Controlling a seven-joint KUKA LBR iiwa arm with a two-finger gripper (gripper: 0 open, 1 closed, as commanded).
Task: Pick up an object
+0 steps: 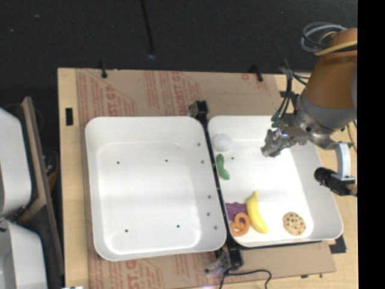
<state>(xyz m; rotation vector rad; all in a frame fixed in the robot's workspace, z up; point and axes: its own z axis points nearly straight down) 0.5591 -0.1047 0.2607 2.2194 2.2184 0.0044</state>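
Smooth glossy white plastic bins [150,185] on matt brown printed cardboard [150,92]

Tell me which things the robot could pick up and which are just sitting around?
For the job:
gripper
banana
cookie
orange ring
purple toy
green toy
white ball

Just lying about:
left bin
right bin
cardboard sheet
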